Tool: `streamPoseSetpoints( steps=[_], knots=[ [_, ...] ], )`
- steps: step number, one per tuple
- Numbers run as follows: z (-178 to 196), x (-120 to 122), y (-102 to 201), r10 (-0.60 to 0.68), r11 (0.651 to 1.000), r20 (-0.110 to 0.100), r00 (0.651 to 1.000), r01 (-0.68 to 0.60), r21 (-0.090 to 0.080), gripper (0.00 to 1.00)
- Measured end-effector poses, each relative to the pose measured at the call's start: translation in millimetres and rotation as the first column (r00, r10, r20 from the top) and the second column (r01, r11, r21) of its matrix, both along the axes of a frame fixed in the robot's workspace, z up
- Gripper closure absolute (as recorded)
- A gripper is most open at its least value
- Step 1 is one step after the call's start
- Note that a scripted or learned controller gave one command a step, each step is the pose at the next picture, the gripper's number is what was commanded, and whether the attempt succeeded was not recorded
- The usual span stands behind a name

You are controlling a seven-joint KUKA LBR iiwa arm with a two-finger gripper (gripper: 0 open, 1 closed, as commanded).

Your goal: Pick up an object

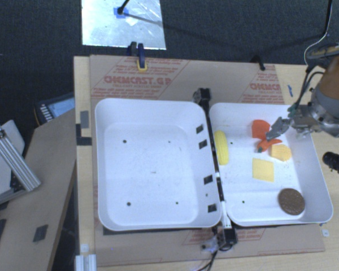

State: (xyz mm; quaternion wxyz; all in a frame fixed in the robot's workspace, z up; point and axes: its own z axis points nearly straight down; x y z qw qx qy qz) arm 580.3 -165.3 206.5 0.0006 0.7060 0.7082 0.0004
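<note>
The right bin (322, 205) holds several items: a yellow corn cob (221, 147) against its left wall, an orange-red piece (262, 132) near the back, a small yellow-orange block (281, 152), a flat yellow square (263, 170) and a round brown disc (291, 201) at the front. My gripper (278, 129) reaches in from the right and hangs just above the orange-red piece, its grey fingers pointing down-left at it. I cannot make out how the fingers stand.
The left bin (104, 151) sits beside the right one, joined by a black hinge strip (210, 157). Both rest on a cardboard sheet (158, 78). A shiny foil square (123, 16) lies behind on the dark floor.
</note>
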Motion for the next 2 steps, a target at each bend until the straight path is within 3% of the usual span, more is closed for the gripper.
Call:
streamPoseSetpoints(
  steps=[1,2],
  knots=[
    [159.8,42.3,37.7,0.008,1.0,0.022,1.0,-0.008,-0.004,0.0],
    [213.6,42.2,11.6,-0.003,1.0,0.008,1.0,0.003,-0.003,0.0]
  ],
)
